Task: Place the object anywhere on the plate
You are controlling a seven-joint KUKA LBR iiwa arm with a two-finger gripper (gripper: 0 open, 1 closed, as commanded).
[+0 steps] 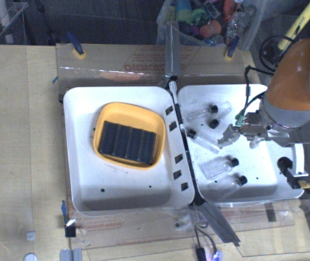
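Black object (129,142) lies on yellow plate (103,118); no writing readable.

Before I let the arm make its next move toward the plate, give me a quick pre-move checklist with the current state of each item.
1. Plate in place: ok. The yellow plate sits in the left bin, with a dark ribbed pad on it.
2. Objects available: ok. Several clear vials with black caps lie in the right bin.
3. Gripper position: ok. The gripper is low over the right bin, beside a vial.
4. Object held between the fingers: cannot tell, the view is too blurred there.
5. Route to the plate: the divider between the bins must be crossed; lift height cannot tell.
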